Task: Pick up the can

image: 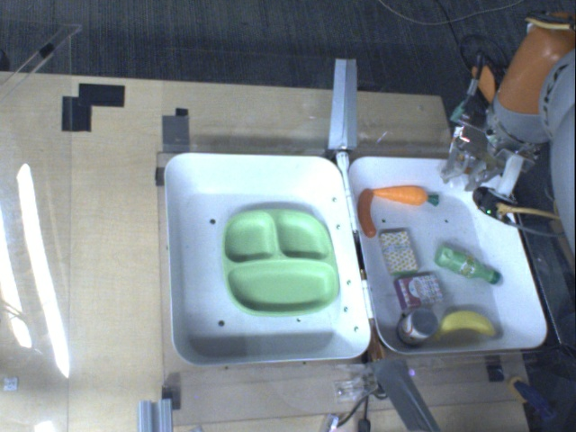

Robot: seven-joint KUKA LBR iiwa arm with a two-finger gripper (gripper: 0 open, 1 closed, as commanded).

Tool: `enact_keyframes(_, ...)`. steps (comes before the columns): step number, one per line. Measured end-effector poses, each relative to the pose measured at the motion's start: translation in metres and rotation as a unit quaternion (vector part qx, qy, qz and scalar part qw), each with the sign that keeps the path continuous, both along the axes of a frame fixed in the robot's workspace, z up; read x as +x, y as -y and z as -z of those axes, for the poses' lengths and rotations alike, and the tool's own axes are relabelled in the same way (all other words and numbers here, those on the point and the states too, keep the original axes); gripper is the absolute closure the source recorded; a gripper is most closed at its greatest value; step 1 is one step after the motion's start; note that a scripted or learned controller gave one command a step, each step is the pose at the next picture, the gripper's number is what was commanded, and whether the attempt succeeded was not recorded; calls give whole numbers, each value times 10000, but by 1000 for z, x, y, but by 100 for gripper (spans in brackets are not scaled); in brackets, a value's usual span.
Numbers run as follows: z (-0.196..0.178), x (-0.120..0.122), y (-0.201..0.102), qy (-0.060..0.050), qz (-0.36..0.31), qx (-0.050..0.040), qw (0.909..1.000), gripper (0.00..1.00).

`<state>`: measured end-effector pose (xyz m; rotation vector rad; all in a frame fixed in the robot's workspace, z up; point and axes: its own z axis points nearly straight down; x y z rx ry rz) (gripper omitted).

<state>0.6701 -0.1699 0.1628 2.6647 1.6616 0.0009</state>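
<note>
The can (417,325) stands upright near the front edge of the right bin (531,282), its round silvery top facing up. A banana (467,323) lies just beside it, a small maroon box (419,290) just behind.

Arm (551,79): grey housing with a rounded orange band at 12 o'clock. End effector (468,160): bare metal assembly at the arm's 8 o'clock. Black cabling loops beside it.
</note>
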Motion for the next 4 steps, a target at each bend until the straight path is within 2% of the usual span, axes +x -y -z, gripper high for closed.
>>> enact_keyframes(1, -46, -54, -3, 3, -96, 2, 10000, 100)
enact_keyframes(2, -61, -82, 10, -6, 64, 6, 10000, 100)
enact_keyframes(3, -89, -164, 24, -3, 128, 5, 9999, 100)
enact_keyframes(4, -85, -163, 21, -7, 652, 8, 9979, 100)
